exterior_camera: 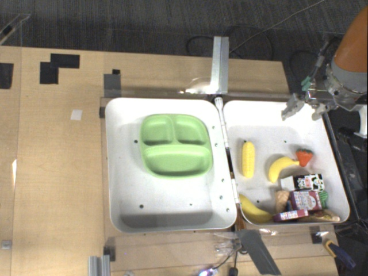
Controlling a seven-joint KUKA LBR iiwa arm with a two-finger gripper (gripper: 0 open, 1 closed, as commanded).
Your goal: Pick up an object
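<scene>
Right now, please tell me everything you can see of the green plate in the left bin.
The green plate is a light green, rounded-rectangle tray that looks like matte plastic. It has three compartments: two smaller ones along its far side and one wide one along its near side. It lies flat on the floor of the left bin, toward the far half. Nothing lies in it, and no other object touches it.

Two white bins sit side by side on a wooden bench (52,171): the left bin (123,211) at the middle, the right bin (270,119) touching it at 3 o'clock. A metal post (221,65) stands at 12 o'clock of their seam. Black patches (59,66) mark the bench at 10 o'clock. Dark carpet (115,10) lies beyond, with a black cable (270,30) at 1 o'clock.
</scene>
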